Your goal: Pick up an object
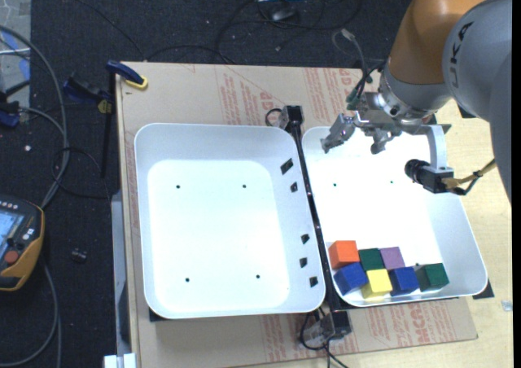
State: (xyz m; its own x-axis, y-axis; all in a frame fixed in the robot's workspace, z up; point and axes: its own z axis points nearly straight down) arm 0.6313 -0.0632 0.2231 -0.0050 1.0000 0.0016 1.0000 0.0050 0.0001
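Several small cubes lie bunched along the near edge of the right bin (pixel 456 216): an orange cube (pixel 344 251), a dark green cube (pixel 371 259), a purple cube (pixel 391 256), a blue cube (pixel 351 277), a yellow cube (pixel 378 281), a second blue cube (pixel 404 278) and a green cube (pixel 432 276). My gripper (pixel 356 138) hangs over the far end of the right bin, well away from the cubes. Its two fingers are spread apart with nothing between them.
The left bin (pixel 218 220) sits beside the right one, with black clips (pixel 305 212) along the shared rim. A black cable plug (pixel 423 173) hangs from the wrist over the right bin. Cables and a blue-yellow clamp (pixel 126 75) lie beyond the board.
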